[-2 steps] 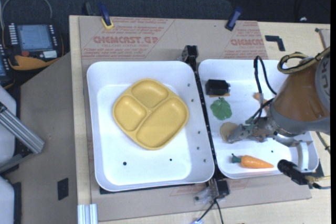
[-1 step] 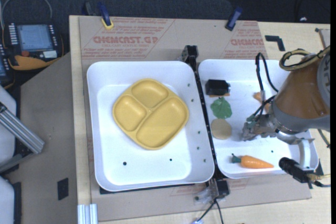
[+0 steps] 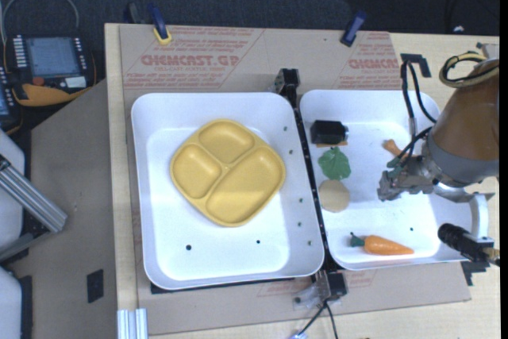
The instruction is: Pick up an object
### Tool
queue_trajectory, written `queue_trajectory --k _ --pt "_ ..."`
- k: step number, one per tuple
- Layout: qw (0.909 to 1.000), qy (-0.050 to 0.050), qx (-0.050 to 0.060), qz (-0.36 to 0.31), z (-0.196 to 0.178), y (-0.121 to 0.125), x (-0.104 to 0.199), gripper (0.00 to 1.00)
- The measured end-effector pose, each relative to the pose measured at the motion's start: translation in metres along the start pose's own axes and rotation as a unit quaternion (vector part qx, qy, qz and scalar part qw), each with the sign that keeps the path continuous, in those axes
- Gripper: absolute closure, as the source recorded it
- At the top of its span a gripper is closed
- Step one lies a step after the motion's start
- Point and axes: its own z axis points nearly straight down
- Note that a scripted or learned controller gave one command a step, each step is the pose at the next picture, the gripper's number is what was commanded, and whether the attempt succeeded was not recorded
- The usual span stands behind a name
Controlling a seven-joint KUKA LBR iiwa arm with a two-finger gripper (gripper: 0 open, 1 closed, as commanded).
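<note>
The right bin (image 3: 361, 103) holds a black block (image 3: 328, 132) at its far left, a green leafy piece (image 3: 334, 163) below it, and a round beige piece (image 3: 334, 196) under that. An orange carrot (image 3: 385, 246) lies near the bin's front edge, and a small orange bit (image 3: 392, 146) sits farther back. My gripper (image 3: 391, 186) hangs low over the bin's middle right, to the right of the beige piece and above the carrot. Nothing shows between it and the bin floor.
The left bin (image 3: 151, 171) holds a yellow divided plate (image 3: 228, 171). Black cables (image 3: 411, 95) loop over the right bin's far right corner. Clamps sit on the bench's back edge, and a teach pendant (image 3: 49, 59) lies off the bench at left.
</note>
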Motion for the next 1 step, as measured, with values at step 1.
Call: queue_trajectory --k 1 --pt "1.0 0.0 -0.002 -0.001 -0.0493 -0.008 0.0007 1.0"
